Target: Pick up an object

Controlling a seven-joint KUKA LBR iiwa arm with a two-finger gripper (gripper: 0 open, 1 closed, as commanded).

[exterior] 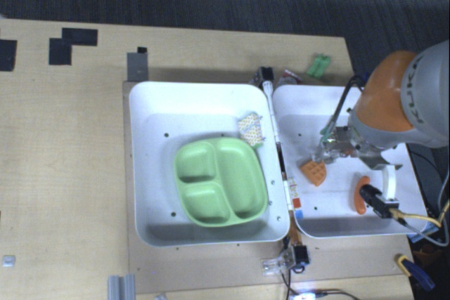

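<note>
Two shallow white bins sit side by side on a pale wooden worktop (63, 172), meeting along a shared edge near the middle of the frame.

Left bin (151, 151): one green divided plate (221, 180) with three compartments, lying flat at lower centre. One small pale patterned packet (251, 128) at the plate's upper right corner, near the bin's right wall.

Right bin (302, 116): one orange waffle piece (314, 173) with a grid surface, lying on the bin floor left of centre, well clear of the walls. One orange-red elongated piece (359, 199) towards the lower right of this bin, apart from the waffle piece.

Arm (429, 95): grey, with orange band (387, 98), entering from the right edge of the frame and reaching over the right bin. Gripper (328, 153) is low over the bin floor, just above and to the right of the orange waffle piece in the frame. Whether it touches that piece cannot be told, nor whether it is spread or closed. Nothing is seen held in it.

Outside the bins: one small green object (318, 66) on the worktop beyond the right bin's upper edge. Several black tape marks (70, 46) at the upper left of the frame.
</note>
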